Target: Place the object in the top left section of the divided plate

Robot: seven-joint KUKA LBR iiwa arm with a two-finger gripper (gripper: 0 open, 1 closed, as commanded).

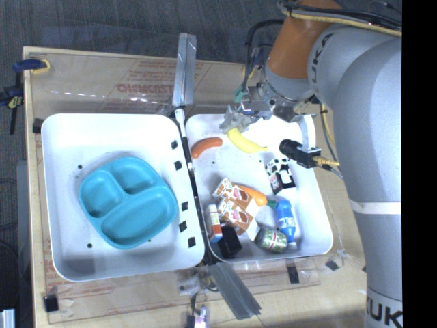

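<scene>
Hovering over the far edge of the right-hand shallow white bin [321,214], the grey arm's jaws [238,118] hang just above the upper end of a yellow plastic banana [244,141], the nearest toy and, by that nearness, the likely object of the task. The banana lies on the bin floor near its far left corner, its long axis running from upper left to lower right, so the jaws sit at its upper-left tip rather than over its middle. An orange-red toy sausage [205,145] lies just beside it, toward the divider between the bins. Whether the jaws are open or closed cannot be told at this angle, and nothing can be seen between them. The blue divided plastic plate [130,200] rests in the middle of the left-hand white bin [61,142], well apart from the banana, with its top left section [102,193] bare. A small black-and-white carton [280,173], a blue bottle [285,217], a patterned snack box [232,203] and a green tin [272,239] crowd the near half of the right bin. Judging by the layout, any carry must cross the divider leftward.
</scene>
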